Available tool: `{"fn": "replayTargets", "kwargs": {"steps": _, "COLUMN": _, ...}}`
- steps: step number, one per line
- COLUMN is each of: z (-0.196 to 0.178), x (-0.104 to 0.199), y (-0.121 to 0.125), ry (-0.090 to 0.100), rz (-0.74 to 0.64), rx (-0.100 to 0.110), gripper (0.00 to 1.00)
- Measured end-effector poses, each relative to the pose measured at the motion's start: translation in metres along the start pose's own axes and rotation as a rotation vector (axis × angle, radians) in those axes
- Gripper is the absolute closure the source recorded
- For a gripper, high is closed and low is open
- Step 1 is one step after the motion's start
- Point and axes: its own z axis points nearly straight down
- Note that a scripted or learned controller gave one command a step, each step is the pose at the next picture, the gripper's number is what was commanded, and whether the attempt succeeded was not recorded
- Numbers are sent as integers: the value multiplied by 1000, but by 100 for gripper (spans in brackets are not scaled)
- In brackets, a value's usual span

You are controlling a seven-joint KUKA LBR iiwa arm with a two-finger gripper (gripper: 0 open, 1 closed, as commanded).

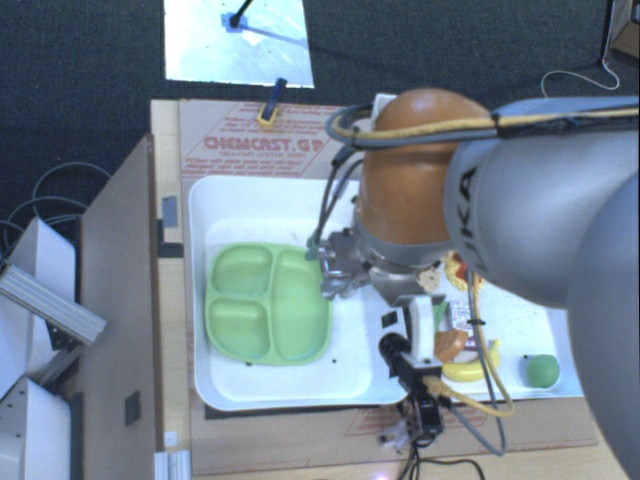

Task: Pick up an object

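The green divided tray (pixel 268 303) is lying flat in the left bin (pixel 215 388), its long side running up and down the view, compartments facing up. The gripper (pixel 335 268) is hanging at the tray's right edge; I cannot tell its state. In the right bin (pixel 565 383) a banana (pixel 462 371) and green ball (pixel 541 370) are sitting near the front wall.

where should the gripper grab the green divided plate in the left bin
Probably the rim of the green divided plate, from straight above. It lies flat on the floor of the left bin, so its raised edge is the only thin part fingers could close on. Its left side looks easiest, with open bin floor beside it.
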Motion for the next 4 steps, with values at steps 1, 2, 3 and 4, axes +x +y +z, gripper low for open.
{"fn": "replayTargets", "kwargs": {"steps": 1, "z": 0, "x": -6, "y": 2, "ry": -4, "rz": 11, "rx": -1, "gripper": 0}}
{"fn": "replayTargets", "kwargs": {"steps": 2, "z": -77, "x": -57, "y": 3, "ry": -3, "rz": 17, "rx": -10, "gripper": 0}}
{"fn": "replayTargets", "kwargs": {"steps": 3, "z": 176, "x": -29, "y": 2, "ry": -2, "rz": 13, "rx": -4, "gripper": 0}}
{"fn": "replayTargets", "kwargs": {"steps": 4, "z": 41, "x": -54, "y": 76, "ry": -4, "rz": 12, "rx": -20, "gripper": 0}}
